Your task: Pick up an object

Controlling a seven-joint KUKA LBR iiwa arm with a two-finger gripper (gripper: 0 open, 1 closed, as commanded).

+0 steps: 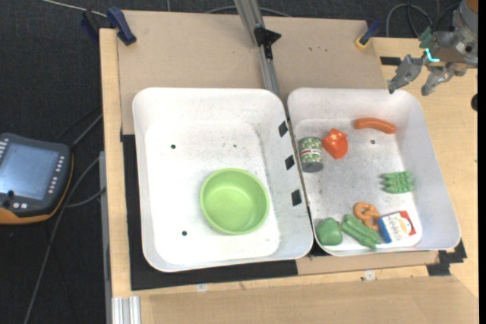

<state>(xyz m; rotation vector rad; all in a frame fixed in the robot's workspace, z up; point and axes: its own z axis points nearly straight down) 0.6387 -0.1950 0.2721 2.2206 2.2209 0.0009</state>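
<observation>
I see the gripper (418,80) hanging with its fingers spread open and nothing between them, just above the far right corner of the right bin (433,155). The closest object, an orange sausage (374,125), lies in that bin near the back wall, with a red pepper (335,143) and a small can (310,153) further left.

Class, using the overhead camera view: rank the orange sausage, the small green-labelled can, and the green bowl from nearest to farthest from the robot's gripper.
Measured from the gripper, above the right bin's far right corner:
1. Orange sausage, far end of the right bin, nearest.
2. Green-labelled can, by the right bin's left wall, farther off.
3. Green bowl, in the left bin, farthest.
</observation>
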